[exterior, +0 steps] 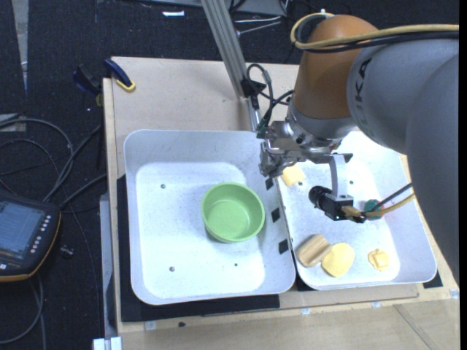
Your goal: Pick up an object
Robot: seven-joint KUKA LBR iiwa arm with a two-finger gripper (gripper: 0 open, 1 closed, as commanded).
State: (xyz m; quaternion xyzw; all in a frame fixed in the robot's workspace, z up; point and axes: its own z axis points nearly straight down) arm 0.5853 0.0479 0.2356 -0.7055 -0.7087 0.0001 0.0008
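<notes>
the grey arm is reaching in from the right, its orange band sitting above the wrist, and the gripper (281,168) is hanging low over the inner edge of the right bin (416,265), close to the ridge where the two bins meet. whether anything is being gripped cannot be told, since the wrist housing is covering that part from this slant. a small pale yellow piece (294,176) is lying just beside the gripper, partly tucked under it, and it is looking like the likely target because the tool is sitting almost on top of it. the other candidates are resting well apart near the front of the right bin: a tan bread-like piece (312,249) touching a round yellow piece (338,259), and a small yellow lump (378,259) further right. a green bowl (233,211) is sitting upright in the middle of the left bin (146,268), away from the tool. nothing is visibly being lifted, so the pick is seeming not yet done.
</notes>
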